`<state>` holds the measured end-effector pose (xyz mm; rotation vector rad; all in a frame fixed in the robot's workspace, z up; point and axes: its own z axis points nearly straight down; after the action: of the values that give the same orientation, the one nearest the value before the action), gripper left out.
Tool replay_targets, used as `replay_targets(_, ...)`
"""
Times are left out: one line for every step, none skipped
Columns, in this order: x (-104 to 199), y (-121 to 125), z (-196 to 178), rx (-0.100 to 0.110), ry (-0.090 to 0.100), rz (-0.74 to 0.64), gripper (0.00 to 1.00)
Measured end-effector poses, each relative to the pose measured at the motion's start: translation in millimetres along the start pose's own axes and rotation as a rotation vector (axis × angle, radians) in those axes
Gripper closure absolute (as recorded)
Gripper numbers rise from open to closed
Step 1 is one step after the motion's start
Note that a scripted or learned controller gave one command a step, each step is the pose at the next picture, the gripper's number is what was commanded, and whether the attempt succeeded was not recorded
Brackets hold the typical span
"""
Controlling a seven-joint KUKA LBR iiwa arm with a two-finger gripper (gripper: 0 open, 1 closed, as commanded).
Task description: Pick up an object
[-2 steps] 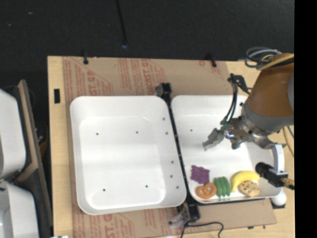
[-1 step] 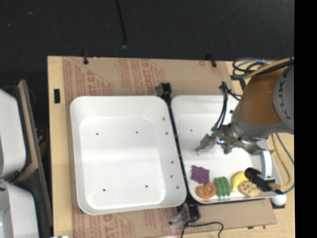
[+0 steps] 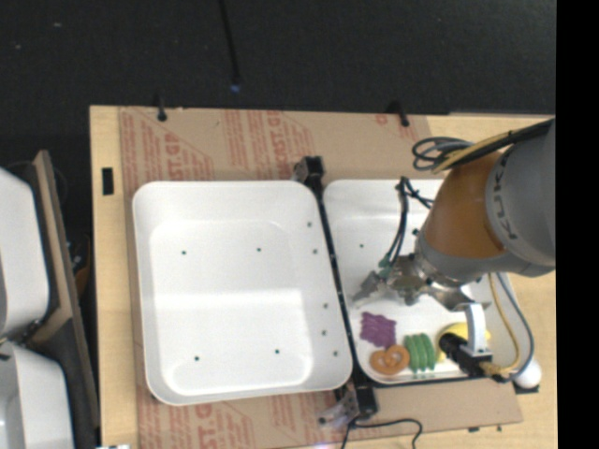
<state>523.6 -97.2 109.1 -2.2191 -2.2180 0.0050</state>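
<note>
Here my pincer [image 3: 374,283] hangs over the right bin [image 3: 360,215]; how far open it is, I cannot tell. Purple piece [image 3: 377,326], orange ring [image 3: 388,360] and green piece [image 3: 421,351] lie below it

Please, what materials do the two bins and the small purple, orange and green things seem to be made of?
The bins look like smooth white plastic: faint sheen, rounded moulded corners. The purple thing, orange thing and green thing look like matte plastic or rubber toys, judging by their flat saturated colours; they are too small to tell further. The bench looks like printed cardboard.
</note>
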Motion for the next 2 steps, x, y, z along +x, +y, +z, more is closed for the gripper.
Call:
replay_targets(-1, 2, -13, -0.007, -0.001, 0.002, 1.0)
replay_targets(-9, -5, -67, -0.01, -0.001, 0.001, 1.0)
